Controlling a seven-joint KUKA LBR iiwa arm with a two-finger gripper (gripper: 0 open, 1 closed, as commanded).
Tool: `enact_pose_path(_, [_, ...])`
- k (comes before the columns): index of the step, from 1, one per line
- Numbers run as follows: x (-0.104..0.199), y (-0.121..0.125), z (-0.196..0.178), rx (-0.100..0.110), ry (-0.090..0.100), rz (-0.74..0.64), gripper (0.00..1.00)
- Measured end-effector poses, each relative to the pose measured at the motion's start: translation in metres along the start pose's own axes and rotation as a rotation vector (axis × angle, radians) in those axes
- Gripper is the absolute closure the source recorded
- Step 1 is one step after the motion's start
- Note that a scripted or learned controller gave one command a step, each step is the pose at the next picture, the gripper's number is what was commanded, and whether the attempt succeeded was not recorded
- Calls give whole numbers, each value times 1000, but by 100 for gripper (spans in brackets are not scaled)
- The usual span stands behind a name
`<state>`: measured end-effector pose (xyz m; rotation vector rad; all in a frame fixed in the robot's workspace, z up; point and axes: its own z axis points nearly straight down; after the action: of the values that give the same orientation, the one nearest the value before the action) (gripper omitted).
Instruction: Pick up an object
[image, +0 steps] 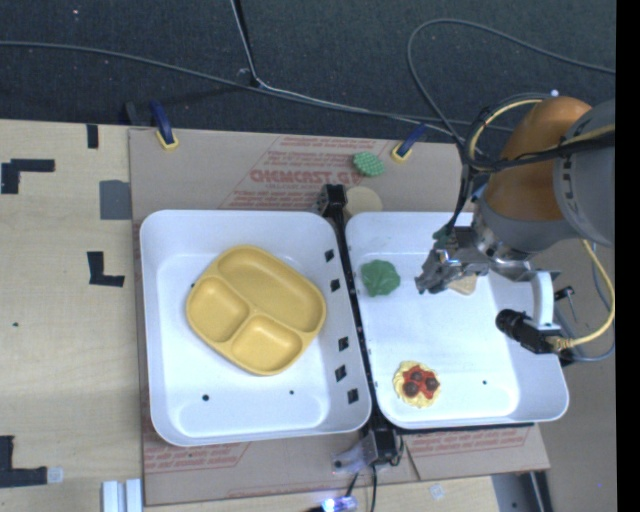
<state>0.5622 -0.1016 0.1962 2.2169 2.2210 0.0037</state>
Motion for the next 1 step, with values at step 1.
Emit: enact_pose_path(1, [0, 1, -38, 1, 0, 1, 100])
